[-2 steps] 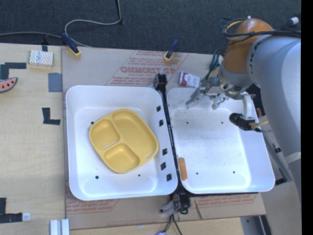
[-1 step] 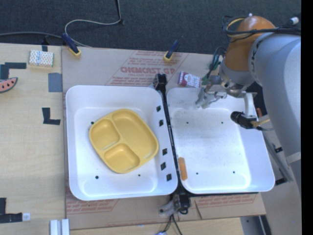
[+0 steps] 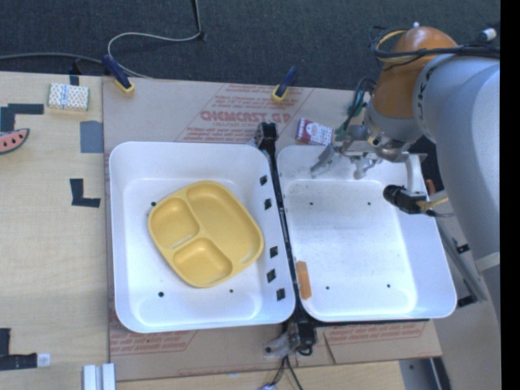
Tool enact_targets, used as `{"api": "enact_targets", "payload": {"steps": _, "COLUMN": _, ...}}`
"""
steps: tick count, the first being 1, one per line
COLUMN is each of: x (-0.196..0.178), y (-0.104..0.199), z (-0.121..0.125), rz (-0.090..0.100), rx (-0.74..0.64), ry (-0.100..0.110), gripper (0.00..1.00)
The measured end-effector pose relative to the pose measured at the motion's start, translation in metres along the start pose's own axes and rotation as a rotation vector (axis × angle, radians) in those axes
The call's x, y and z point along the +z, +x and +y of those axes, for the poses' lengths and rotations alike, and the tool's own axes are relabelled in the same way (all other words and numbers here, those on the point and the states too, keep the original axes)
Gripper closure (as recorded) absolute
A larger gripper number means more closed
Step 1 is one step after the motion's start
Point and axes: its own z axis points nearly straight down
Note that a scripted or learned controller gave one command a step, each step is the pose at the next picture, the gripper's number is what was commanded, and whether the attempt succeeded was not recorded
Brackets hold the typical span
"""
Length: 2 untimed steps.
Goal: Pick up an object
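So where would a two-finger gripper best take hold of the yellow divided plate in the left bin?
Probably the raised outer rim of the yellow divided plate, coming from above. It lies flat in the left bin, too broad to span. The gripper is over the right bin's far edge.

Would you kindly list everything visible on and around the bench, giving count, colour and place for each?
Bins: two, white, side by side on the bench.
Divided plate: one, yellow, in the left bin.
Small stick-like object: one, orange, at the right bin's left edge.
Clamps: two, blue and yellow, along the cardboard's far edge.
Small packet: one, red and white, behind the right bin.
Patterned block: one, yellowish, far left.
Cable: one, light, behind the bench.
Arm: one, grey with orange band, right side.
Gripper: one, over the right bin's far edge.
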Motion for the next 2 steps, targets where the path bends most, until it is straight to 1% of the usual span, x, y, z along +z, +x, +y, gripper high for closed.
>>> {"api": "enact_targets", "payload": {"steps": 1, "x": -0.0094, "y": 0.0008, "z": 0.0001, "rz": 0.001, "rx": -0.001, "ry": 0.001, "gripper": 1.00}}
{"api": "enact_targets", "payload": {"steps": 2, "x": -0.0093, "y": 0.0007, "z": 0.0000, "rz": 0.000, "rx": -0.001, "ry": 0.001, "gripper": 0.00}}
